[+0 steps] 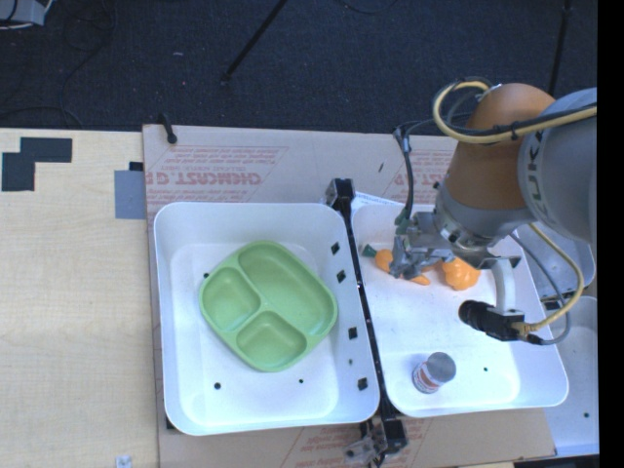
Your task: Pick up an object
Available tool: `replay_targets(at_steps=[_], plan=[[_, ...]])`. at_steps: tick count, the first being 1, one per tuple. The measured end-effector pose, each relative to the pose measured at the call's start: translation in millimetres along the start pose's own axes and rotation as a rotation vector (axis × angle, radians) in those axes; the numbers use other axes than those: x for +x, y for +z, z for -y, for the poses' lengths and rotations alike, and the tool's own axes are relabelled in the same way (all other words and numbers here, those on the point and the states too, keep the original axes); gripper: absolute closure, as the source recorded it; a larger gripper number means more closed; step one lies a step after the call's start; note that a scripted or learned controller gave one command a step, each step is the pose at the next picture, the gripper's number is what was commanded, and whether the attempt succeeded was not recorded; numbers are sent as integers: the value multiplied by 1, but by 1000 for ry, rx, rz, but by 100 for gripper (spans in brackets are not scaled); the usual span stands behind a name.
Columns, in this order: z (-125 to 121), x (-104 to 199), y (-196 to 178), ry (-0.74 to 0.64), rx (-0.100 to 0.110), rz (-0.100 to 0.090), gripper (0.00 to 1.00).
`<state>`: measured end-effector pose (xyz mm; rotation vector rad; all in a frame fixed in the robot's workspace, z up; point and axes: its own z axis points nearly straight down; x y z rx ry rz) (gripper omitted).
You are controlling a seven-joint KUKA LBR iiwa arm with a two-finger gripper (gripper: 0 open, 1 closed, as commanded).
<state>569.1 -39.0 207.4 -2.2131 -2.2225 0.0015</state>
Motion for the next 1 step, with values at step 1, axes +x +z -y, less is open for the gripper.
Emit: replay_targets(at_steps=[1], plan=[[17, 58, 1, 0, 1, 1, 100]])
